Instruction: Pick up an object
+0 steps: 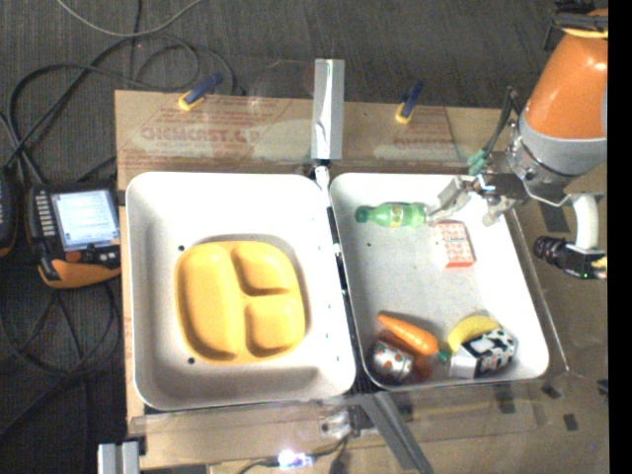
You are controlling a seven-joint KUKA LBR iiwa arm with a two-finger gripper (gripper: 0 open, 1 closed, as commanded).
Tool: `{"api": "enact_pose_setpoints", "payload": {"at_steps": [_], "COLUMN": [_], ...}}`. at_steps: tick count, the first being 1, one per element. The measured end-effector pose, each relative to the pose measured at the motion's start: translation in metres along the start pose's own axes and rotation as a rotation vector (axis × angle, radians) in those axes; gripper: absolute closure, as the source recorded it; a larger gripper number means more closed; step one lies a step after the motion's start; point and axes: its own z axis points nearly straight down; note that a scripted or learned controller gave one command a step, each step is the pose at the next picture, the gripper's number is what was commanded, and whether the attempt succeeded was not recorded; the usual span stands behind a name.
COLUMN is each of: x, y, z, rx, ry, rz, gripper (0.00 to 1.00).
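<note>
The right bin (pixel 405 279) holds a green bottle (pixel 392 214) lying on its side at the far edge. A small red-and-white packet (pixel 454 244) lies just below and right of it. An orange carrot (pixel 409 334), a yellow banana (pixel 472 328), a black-and-white box (pixel 486 353) and a shiny red-and-silver round object (pixel 390 360) crowd the near edge. My gripper (pixel 468 203) hangs over the far right part of this bin, just right of the bottle's end and above the packet. It is open with nothing between its fingers.
In the left bin (pixel 138 265) sits a yellow divided tray (pixel 242 297). A grey post (pixel 328 107) stands behind the seam between the bins. A handheld screen unit (pixel 79 220) and cables lie to the left of the bench.
</note>
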Motion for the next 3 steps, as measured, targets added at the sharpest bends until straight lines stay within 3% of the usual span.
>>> {"api": "enact_pose_setpoints", "payload": {"at_steps": [1, 2, 3], "x": [-0.025, -0.053, -0.02], "y": [0.023, 0.029, 0.089], "z": [0.16, 0.178, 0.18], "rx": [-0.005, -0.012, 0.022], "ry": [-0.003, -0.002, -0.006], "rz": [0.021, -0.107, -0.175], "gripper": [0.0, 0.0, 0.0]}}
